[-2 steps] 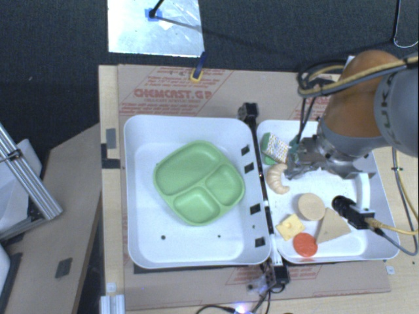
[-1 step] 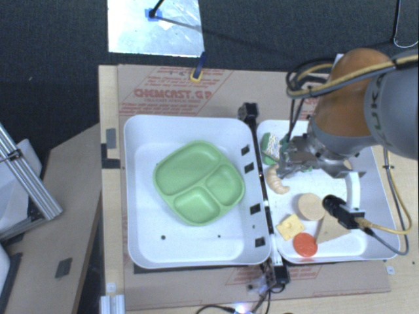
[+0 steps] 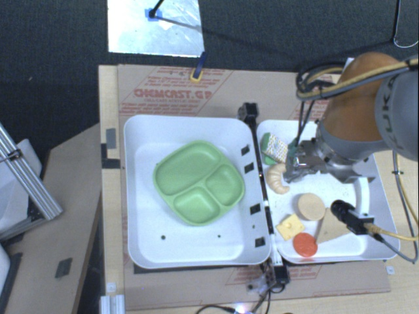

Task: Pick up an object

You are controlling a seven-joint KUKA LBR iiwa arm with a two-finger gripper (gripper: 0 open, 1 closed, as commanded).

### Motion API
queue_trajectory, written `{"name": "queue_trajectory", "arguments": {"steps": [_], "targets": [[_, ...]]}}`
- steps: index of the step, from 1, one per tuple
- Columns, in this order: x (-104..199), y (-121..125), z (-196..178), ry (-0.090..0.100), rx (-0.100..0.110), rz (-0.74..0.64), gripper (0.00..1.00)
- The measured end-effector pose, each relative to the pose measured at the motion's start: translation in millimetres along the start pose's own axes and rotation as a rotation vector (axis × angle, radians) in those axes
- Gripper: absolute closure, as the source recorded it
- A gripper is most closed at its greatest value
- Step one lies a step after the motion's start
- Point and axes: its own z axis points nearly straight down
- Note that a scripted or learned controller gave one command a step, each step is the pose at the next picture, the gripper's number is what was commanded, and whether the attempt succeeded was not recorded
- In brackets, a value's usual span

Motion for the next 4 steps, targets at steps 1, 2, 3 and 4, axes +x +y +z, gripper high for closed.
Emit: {"name": "queue_trajectory", "arguments": {"steps": [1,2,3,4], "targets": [[6.7,-4.5,2.1,0.0,0.0,-0.003,1.0],[7.6,1.6,8.1,-0.001,-0.001,-0.003,1.0],[13.9,-2.0,-8.1,0.0,-0.002,-0.005,1.0],[0.5,11.4,-0.9,-0.001,-0.001,0.001,1.0]]}}
